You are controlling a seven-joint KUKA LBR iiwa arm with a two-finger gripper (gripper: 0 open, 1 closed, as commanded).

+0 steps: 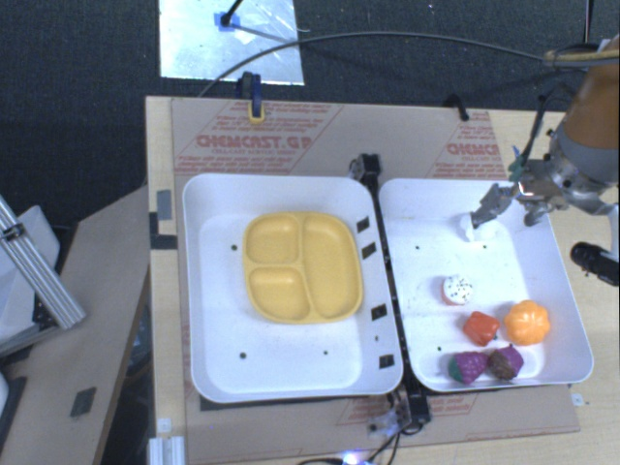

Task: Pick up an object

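Dark carpet is seen around a cardboard-topped bench [291,124] bearing two white bins. Five small toy foods are held in the right bin [542,260], clustered toward its five o'clock corner: a sprinkled white cupcake [456,289], a red piece [480,328], an orange pumpkin-like ball [526,323], and two purple and maroon pieces [470,366] touching each other. All are judged light, rigid and somewhat slippery; the cupcake, standing apart with open room all round, is best taken across its sides. The gripper [481,221] is seen at the bin's twelve o'clock; whether it is parted cannot be told, and nothing is visibly held. A yellow divided tray [300,266] lies in the left bin [213,260].
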